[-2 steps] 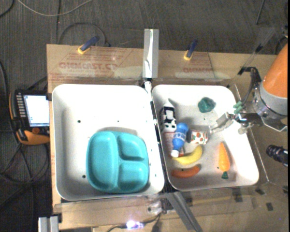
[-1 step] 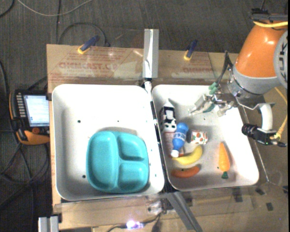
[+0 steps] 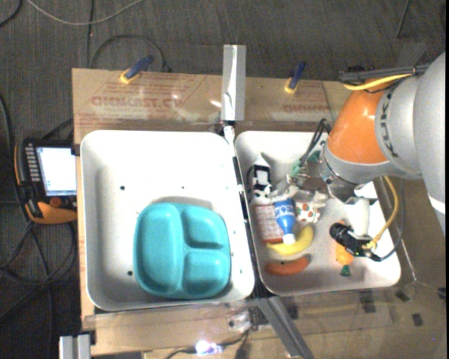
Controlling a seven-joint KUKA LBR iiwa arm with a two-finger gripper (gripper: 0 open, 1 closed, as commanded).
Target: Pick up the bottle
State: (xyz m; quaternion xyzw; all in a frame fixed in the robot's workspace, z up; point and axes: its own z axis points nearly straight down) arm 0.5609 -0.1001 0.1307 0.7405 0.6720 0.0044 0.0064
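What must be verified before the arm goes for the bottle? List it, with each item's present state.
1. Small bottle with red label and dark cap located, lying in the right white bin: ok.
2. Gripper over that bin, near the bottle: ok.
3. Bottle free of neighbours: not ok; blue-and-white tube and yellow banana lie against it.
4. Fingers open: cannot tell.
5. Bottle held: not ok.
6. Teal divided plastic tray out of the way, in the left bin: ok.
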